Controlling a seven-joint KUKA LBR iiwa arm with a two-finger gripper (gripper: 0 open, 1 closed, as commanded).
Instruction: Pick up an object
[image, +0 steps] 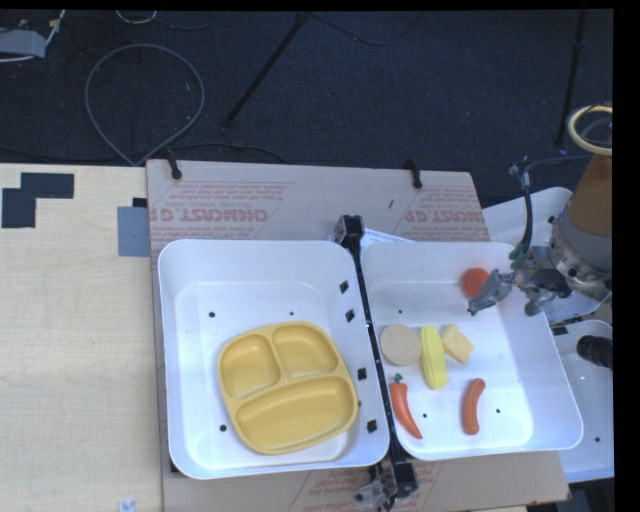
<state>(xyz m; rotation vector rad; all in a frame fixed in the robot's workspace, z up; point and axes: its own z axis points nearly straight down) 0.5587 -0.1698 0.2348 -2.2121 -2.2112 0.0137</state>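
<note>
Nearest the camera in the right bin (545, 425) lie an orange carrot (404, 410) and a reddish sausage (471, 406). Just behind them sit a tan round slice (400, 344), a yellow corn cob (433, 357) and a pale yellow chunk (458, 345), close together. Farther back, a red tomato (475, 281) rests near the bin's rear wall, just left of the gripper (512, 292), whose fingers look spread with nothing between them. The left bin (190, 300) holds a yellow divided plate (287, 386).
</note>
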